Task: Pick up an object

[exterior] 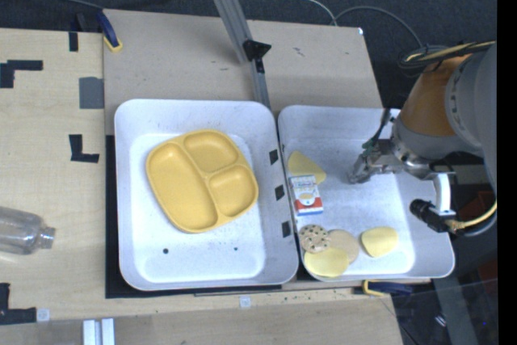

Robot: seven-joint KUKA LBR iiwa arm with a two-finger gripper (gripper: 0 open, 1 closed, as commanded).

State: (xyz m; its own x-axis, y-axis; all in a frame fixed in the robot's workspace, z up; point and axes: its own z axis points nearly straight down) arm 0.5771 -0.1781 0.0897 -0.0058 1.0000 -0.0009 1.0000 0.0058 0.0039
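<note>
A: What lies nearest in the right bin [339,124]?
B: A pale yellow disc [325,262], a cookie [313,237], a yellow lump [379,241].

A: And the small carton [307,195]?
B: Mid-bin, by the left wall; its print is unreadable.

A: The hand [361,170]?
B: Down over bare floor, grasping nothing; whether it is released or clenched cannot be told.

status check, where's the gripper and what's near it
Gripper low over bare floor of the right bin, nothing between its fingers. Nearest items: yellow wedge and small carton to its left. Nothing blocking the path.
</note>
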